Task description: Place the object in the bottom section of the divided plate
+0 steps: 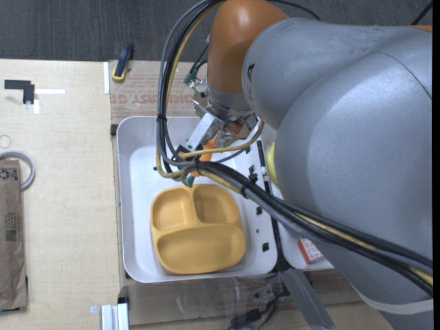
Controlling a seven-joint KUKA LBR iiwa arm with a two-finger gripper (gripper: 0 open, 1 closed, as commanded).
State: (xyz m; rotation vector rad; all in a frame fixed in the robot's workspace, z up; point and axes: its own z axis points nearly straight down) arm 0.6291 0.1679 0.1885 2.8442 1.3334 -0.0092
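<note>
You are looking down at a slant on the left-hand shallow white plastic bin (130,205), whose floor carries the yellow three-section divided plate (198,229). The plate is a rounded square of matte yellow plastic with raised ridges: two smaller sections lie side by side along its upper edge, and one wide section spans its lower edge, nearest the bottom of the view. All three sections appear bare. The plate sits in the lower half of the bin, closer to the bin's right wall than to its left, and lies flat.

Above the plate, the grey KUKA arm with its orange band (237,40) enters from the right and covers most of the right half of the view, including nearly all of the second white bin (295,256), of which you see a corner. A bundle of black and yellow cables (206,167) loops from the wrist down across the bin, passing just above the plate's upper edge.

The two-finger gripper (206,146) hangs below the wrist, over the bin's upper half, just beyond the plate's upper rim. A small orange object (218,140) shows beside the metal parts there, partly hidden by cables. You cannot tell from this view whether the claw is apart or closed, nor whether it clamps that object.

Left of the bin lies the pale wooden bench top (62,184), bearing a brown paper bag (12,232) at the left edge.
</note>
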